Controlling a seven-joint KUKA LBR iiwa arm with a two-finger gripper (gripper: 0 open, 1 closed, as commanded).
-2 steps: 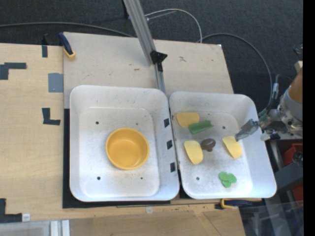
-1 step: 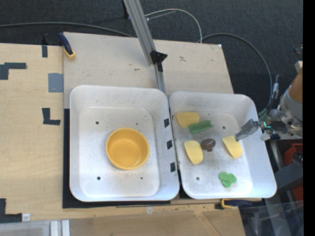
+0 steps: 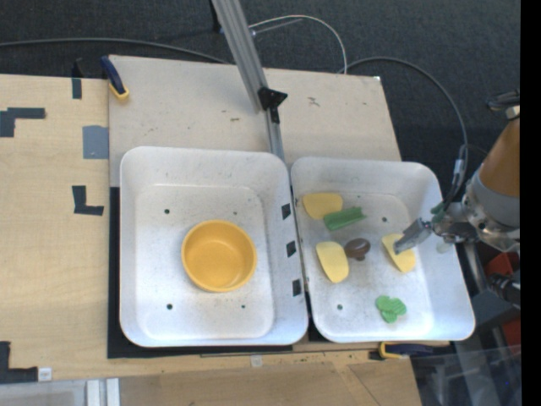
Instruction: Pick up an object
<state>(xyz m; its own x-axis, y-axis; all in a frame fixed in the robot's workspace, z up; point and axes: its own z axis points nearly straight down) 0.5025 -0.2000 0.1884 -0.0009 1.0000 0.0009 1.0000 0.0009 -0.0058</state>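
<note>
The right bin (image 3: 439,307) holds several small pieces: a yellow piece (image 3: 322,204) at the top, a green stick (image 3: 344,219) beside it, a yellow wedge (image 3: 333,261), a brown lump (image 3: 357,248), a yellow piece (image 3: 401,256) near the right wall and a green clump (image 3: 390,309) at the front. My gripper (image 3: 412,236) reaches in from the right and hangs just over the right-hand yellow piece, its grey tip at that piece's upper edge. Nothing is seen held in it.
The left bin (image 3: 144,227) holds a yellow bowl (image 3: 219,255). A grey metal pole (image 3: 245,53) slants down from the top to the gap between the bins. Cables run behind the right bin. Orange clamps sit at the board's corner (image 3: 115,78) and front edge (image 3: 389,351).
</note>
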